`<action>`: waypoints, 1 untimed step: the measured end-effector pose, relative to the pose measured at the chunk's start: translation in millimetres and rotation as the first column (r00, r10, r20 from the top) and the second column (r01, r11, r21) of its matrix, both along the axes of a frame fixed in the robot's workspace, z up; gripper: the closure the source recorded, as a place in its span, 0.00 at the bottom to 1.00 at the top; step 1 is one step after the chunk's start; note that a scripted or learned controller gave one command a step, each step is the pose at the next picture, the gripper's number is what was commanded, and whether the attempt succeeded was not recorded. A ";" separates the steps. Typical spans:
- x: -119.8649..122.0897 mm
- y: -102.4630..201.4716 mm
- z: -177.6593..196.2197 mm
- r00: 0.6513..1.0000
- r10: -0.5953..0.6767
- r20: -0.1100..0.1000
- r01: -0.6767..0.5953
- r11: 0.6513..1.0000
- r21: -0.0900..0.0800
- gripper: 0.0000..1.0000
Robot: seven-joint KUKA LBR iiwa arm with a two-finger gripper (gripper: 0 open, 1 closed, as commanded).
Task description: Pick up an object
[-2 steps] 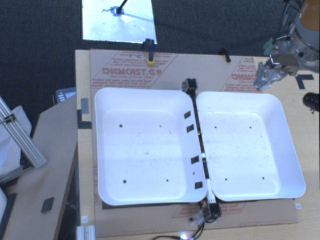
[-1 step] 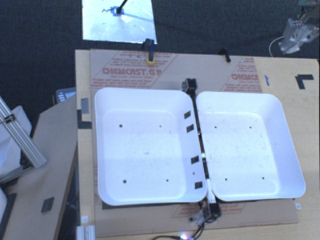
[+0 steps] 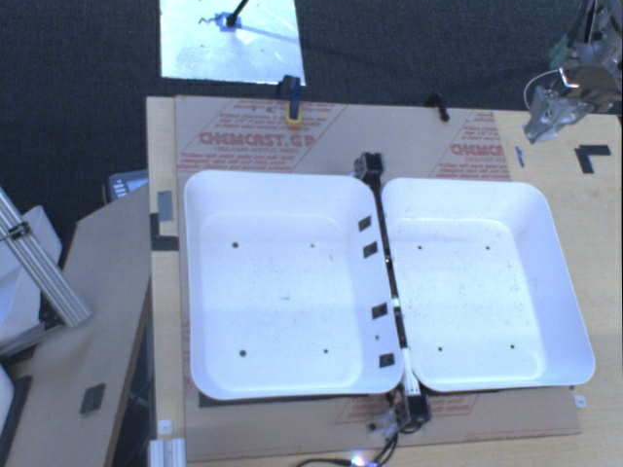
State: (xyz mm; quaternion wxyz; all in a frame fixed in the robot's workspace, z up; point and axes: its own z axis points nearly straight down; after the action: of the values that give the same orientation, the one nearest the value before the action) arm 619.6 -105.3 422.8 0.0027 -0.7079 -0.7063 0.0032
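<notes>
Two shallow white bins sit side by side on the bench, the left bin [image 3: 200, 261] and the right bin [image 3: 560, 290]. Their white floors show a few small dark dots. My gripper [image 3: 550, 115] hangs at the top right of the view, beyond the right bin's far right corner and over the bench's back edge. It is small and partly cut off by the frame edge. Nothing can be made out in it.
Black clips [image 3: 370, 251] join the bins along the middle seam. A blue and yellow clamp [image 3: 290, 100] stands at the bench's far edge, with a shiny metal plate [image 3: 229, 27] behind it. An aluminium frame [image 3: 39, 270] leans at the left.
</notes>
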 end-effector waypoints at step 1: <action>16.1 52.8 -174.4 1.000 0.009 -0.006 -0.009 1.000 0.004 1.00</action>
State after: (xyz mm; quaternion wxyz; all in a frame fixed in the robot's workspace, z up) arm 635.7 -52.5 248.5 0.0064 -0.7047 -0.7094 0.0038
